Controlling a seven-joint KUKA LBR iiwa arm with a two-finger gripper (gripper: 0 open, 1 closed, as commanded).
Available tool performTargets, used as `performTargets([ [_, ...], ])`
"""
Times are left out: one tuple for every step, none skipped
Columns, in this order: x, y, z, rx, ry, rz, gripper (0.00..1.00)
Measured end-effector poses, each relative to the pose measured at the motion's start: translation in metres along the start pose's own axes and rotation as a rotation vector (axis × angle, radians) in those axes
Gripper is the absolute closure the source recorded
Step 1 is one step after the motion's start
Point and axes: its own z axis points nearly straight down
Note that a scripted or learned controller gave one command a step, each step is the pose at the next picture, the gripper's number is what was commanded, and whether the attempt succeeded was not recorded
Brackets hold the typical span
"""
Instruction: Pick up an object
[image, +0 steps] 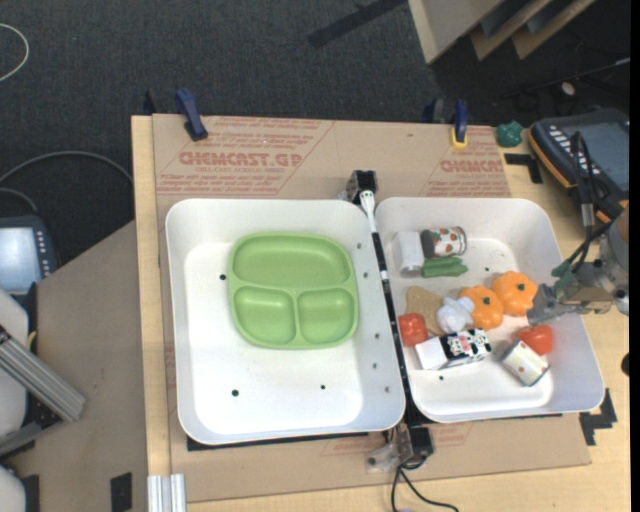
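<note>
The right bin (570, 385) holds several small objects. An orange pumpkin (516, 290) and a second orange piece (487, 308) lie mid-bin, with a white lump (455, 313) to their left. A red block (412, 327) and a black-and-white box (462, 347) sit nearer the front. A red piece (540, 338) and a white cylinder (526, 365) lie at the front right. My gripper (546, 303) reaches in from the right, low over the bin, just right of the pumpkin and above the red piece. Nothing is visibly held.
The left bin (200, 400) holds a green divided plate (294, 290). At the back of the right bin are a small can (444, 241), a green stick (443, 268) and a white block (408, 251). A black rail (380, 270) separates the bins.
</note>
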Motion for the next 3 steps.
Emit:
performTargets([
  [-0.004,0.002,-0.013,-0.010,-0.007,0.004,1.00],
  [-0.004,0.002,-0.024,-0.014,-0.009,0.004,1.00],
  [-0.004,0.003,-0.034,-0.017,-0.011,0.003,1.00],
])
